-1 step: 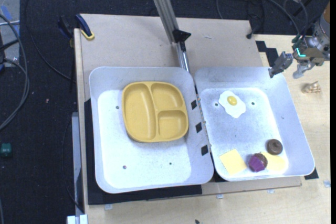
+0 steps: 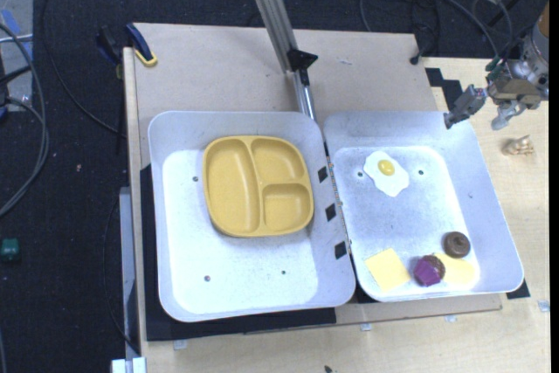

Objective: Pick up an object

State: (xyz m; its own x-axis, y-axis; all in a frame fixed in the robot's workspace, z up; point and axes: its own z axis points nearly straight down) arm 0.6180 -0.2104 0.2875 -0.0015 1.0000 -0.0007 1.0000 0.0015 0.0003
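Note:
The right bin (image 2: 489,214) holds a toy fried egg (image 2: 385,173) near its back. Along its front lie a yellow cheese slice (image 2: 387,269), a purple piece (image 2: 427,270), a brown chocolate donut (image 2: 456,245) and a second yellow slice (image 2: 463,274). My gripper (image 2: 483,111) hangs over the back right corner of that bin, above and to the right of the egg. Its two fingers (image 2: 461,106) stand spread apart and open, with nothing between them.
The left bin (image 2: 175,275) carries a yellow divided plate (image 2: 258,185). A small beige object (image 2: 520,147) sits on the bench to the right of the bins. A metal pole (image 2: 271,4) slants in from the back between the bins.

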